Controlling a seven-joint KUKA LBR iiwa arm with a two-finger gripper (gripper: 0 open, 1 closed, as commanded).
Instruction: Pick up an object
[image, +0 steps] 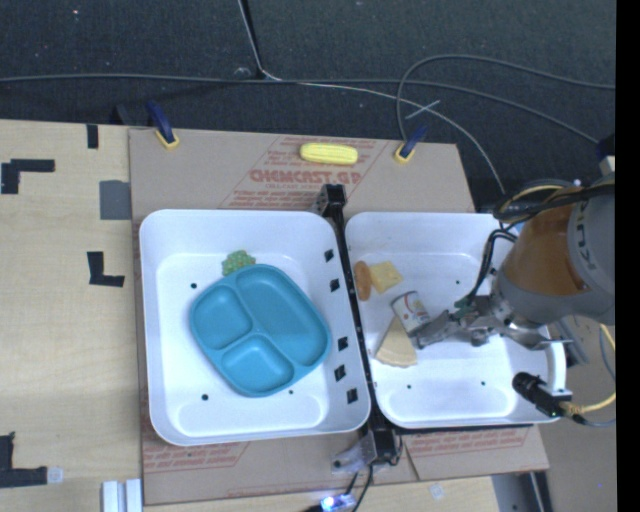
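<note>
The step in hand is judged to be the approach to a grasp inside the right-hand shallow white bin (440, 405). The grey arm with the orange band (545, 262) reaches into that bin, and the end effector (428, 332) sits low near its floor, pointing toward the divider between the two bins.

The likeliest target is the pale yellow wedge-shaped block (397, 349). It lies on the bin floor just beside the end effector tip, on the divider side and slightly toward the near wall. A small grey-and-white object (406, 306) lies just beyond the tip, toward the far wall, and an orange-tan flat piece (377, 277) lies farther that way (well apart from the tip). Contact between tip and wedge cannot be confirmed.

Whether the end effector is open or closed cannot be told from this view; nothing is visibly gripped.

The next move calls for a short advance toward the divider so the wedge is bracketed, then closure and a straight lift.

The blue three-compartment plastic tray (260, 330) rests in the left-hand bin.
</note>
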